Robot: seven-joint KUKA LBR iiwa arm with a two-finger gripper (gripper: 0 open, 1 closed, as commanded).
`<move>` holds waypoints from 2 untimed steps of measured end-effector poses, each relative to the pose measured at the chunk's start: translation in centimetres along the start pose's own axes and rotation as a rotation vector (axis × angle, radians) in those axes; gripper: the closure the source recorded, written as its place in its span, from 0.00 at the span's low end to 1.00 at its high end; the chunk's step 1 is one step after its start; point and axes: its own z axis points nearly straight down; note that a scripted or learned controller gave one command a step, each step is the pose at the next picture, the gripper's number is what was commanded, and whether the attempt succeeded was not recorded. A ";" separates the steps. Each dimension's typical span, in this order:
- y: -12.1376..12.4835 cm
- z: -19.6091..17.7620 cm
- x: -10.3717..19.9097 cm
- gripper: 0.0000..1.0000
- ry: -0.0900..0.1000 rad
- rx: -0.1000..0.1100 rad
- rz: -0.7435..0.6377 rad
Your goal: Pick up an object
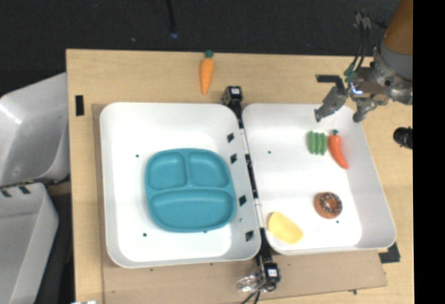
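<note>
1. Two white bins sit side by side on my bench, and the gripper (345,106) hangs over the far edge of the right bin (292,156), near its far right corner.
2. I see the two fingers spread wide, one pointing toward the left and one toward the right, and nothing is between them.
3. For me the nearest candidate is the small carrot (338,150). It lies in the right bin close to the right wall, just nearward of the gripper.
4. Its long axis runs from the far side to the near side, with a slight tilt toward the right wall. The green end points to the far edge.
5. A green vegetable (318,142) lies just beside the carrot on its left, almost touching. I judge this is the risk: a finger coming down between them has very little room.
6. Since the fingers open left to right, they already stand across the carrot's long axis. I think the move needs only a short travel toward the near edge and then a descent.
7. Other things in the same bin are a donut (328,204) and a yellow piece (284,227) near the near edge, well apart from the gripper.
8. A blue plate (189,190) rests in the left bin (122,156), and a second carrot (206,72) lies on the bench beyond the left bin's far edge.
</note>
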 end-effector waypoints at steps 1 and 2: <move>0.2 -0.6 0.0 0.00 -0.001 -0.011 -0.002; -0.7 4.2 0.2 0.00 -0.002 -0.006 -0.002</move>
